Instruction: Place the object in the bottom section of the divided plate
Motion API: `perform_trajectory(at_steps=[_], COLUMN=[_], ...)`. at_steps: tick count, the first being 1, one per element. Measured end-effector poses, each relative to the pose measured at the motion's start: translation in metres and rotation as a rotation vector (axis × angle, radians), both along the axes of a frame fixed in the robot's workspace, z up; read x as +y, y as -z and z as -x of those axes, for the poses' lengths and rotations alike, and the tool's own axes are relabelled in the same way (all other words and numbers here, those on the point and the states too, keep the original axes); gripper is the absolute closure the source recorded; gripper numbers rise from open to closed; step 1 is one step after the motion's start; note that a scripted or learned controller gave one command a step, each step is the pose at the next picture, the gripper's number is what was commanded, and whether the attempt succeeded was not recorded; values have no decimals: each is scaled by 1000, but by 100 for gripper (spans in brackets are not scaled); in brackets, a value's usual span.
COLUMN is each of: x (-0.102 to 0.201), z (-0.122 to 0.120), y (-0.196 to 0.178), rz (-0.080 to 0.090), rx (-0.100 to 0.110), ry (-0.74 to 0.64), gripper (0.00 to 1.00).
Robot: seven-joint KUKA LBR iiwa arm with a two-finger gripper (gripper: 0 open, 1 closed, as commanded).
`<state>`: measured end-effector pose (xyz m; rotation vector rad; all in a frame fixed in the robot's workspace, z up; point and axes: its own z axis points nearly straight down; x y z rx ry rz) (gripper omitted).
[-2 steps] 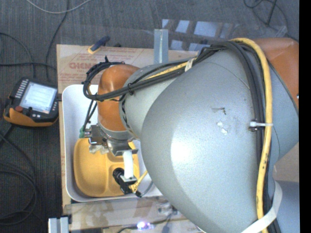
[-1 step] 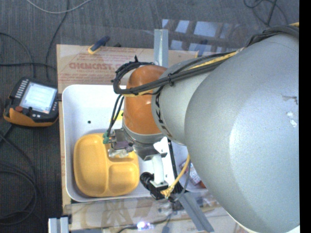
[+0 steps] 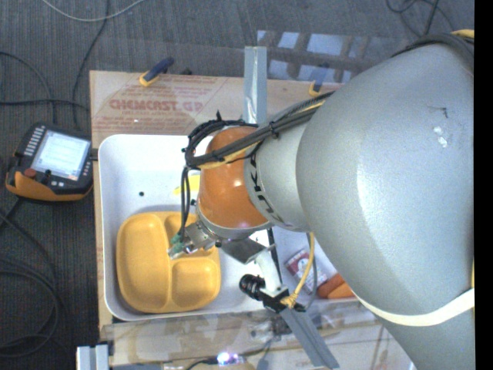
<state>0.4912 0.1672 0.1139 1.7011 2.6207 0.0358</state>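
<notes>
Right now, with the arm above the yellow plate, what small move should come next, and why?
Probably a short shift toward the near edge of the bin. The gripper sits over the ridges where the sections of the yellow divided plate meet, and the bottom section lies just below it in the view.

Robotics lab bench seen from above.

A large grey robot arm [image 3: 385,183] with an orange band reaches over a white bin [image 3: 139,160] set on a plywood board [image 3: 154,102], which lies on dark grey carpet [image 3: 46,52]. A handheld control pendant [image 3: 52,163] with a lit screen rests on the floor beside the bench, and loose cables [image 3: 85,6] trail across the carpet.
</notes>
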Motion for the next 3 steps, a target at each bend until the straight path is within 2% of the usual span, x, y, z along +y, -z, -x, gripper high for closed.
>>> perform_trajectory(at_steps=[1, 2, 3], x=[-125, -125, -63], z=[8, 7, 0], y=[-69, -77, 6], rz=[13, 12, 7], rx=[29, 30, 0], ry=[-10, -11, -71], gripper=[100, 100, 100])
